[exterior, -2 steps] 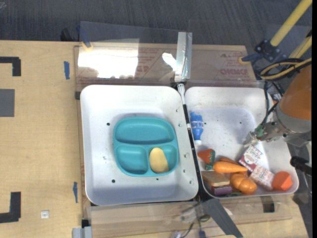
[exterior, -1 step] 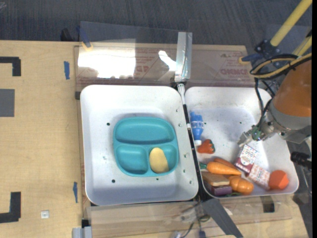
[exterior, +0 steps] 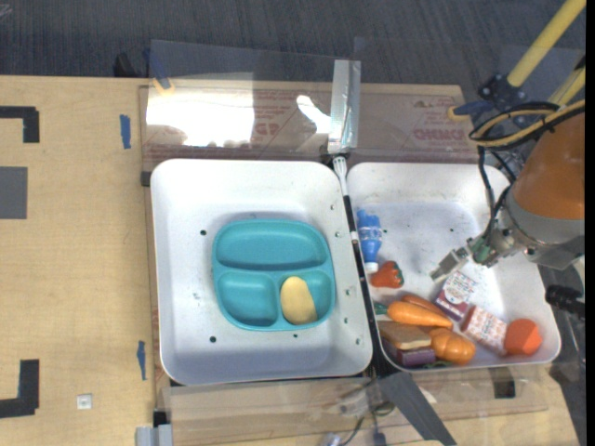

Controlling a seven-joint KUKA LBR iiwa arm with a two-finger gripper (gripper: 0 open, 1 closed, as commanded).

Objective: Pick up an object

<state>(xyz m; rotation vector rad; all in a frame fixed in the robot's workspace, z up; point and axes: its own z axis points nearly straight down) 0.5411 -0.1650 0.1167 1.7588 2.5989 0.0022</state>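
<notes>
Hovering over the right bin, the arm reaches in from the right with its orange band high at the edge of view and the wrist angled down and leftward. The gripper sits low above the bin floor, beside a white packet with red print; its fingers appear slightly apart, with nothing visible between them, so nothing is held. Judged step: approach, before any grasp. Candidate objects lie clustered along the near side of the right bin: a carrot, an orange fruit, a brown block, a red-and-white box, a tomato, a small strawberry-like piece and a blue bottle against the left wall. The left bin holds a teal divided tray with a yellow lemon in one compartment. Next move, by my judgement: lower onto the white packet or shift toward the carrot, centre the fingers over it, close, then lift. Risk: the packet lies flat and may slip; neighbours crowd the carrot.
</notes>
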